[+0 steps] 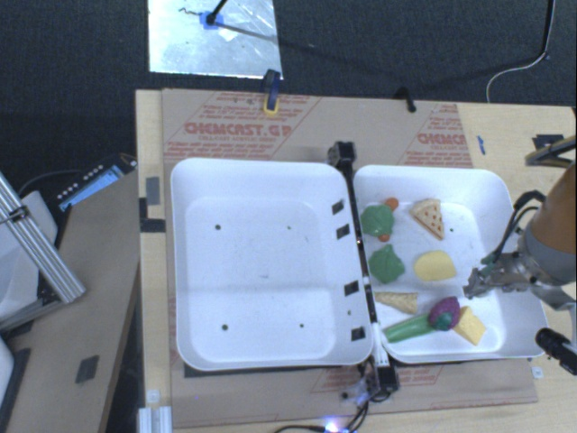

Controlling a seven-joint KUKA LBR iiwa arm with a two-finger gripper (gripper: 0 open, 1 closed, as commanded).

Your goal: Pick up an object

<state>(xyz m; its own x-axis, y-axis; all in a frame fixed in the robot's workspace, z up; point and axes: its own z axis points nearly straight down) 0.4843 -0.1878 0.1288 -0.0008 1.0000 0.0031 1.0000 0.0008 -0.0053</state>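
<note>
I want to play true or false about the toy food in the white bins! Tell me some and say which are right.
1. All the toy food lies in the right bin. True.
2. The purple toy lies in the left bin. False: it lies in the right bin, beside the green stick-shaped toy.
3. The gripper is above the right bin. True.
4. The pizza slice toy is between the fingers. False: it lies apart from the gripper, further back in the bin.
</note>
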